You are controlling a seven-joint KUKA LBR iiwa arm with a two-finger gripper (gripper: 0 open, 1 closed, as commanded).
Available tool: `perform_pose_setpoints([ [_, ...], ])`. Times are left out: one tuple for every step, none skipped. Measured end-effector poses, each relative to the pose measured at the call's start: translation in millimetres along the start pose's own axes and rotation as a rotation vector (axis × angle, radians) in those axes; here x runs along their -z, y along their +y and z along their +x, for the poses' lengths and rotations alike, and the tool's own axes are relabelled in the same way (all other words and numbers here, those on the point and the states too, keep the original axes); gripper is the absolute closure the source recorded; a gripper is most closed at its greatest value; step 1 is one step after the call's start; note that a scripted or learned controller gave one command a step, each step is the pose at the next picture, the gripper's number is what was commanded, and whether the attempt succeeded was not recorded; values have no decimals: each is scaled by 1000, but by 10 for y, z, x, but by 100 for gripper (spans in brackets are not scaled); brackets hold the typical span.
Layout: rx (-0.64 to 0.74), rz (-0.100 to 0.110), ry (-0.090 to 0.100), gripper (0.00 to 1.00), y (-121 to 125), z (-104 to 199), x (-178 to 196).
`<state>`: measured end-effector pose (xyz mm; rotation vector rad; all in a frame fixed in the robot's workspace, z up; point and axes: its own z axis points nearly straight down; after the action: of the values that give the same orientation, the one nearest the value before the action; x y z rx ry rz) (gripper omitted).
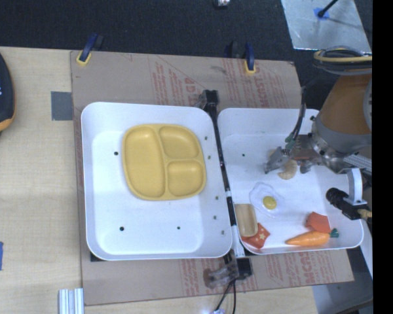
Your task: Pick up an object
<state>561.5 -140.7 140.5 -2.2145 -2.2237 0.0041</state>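
The right bin [249, 129] holds several toy foods. A fried egg [266, 199] lies near its middle. A carrot [310, 239] and an orange-red piece [318, 222] lie at the front right. A tan slice [245, 218] and a red piece [255, 238] sit at the front left. My gripper [289, 161] is low over a small beige object [288, 170] in the middle of the bin, with dark fingers spread to either side of it. The arm [344, 113] comes in from the right.
The left bin [98, 175] holds a yellow divided plate [164, 160]. A black divider runs between the bins. Clamps hold the cardboard sheet at the back edge. A handheld pendant lies at the far left.
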Motion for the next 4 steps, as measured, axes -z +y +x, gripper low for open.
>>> perform_pose_setpoints([
  [-3,-4,-3,0,352,-507,-503],
  [0,-2,-1,100,339,-496,-376],
  [-3,-7,-2,100,95,-388,275],
  [3,-12,-3,100,957,-396,535],
])
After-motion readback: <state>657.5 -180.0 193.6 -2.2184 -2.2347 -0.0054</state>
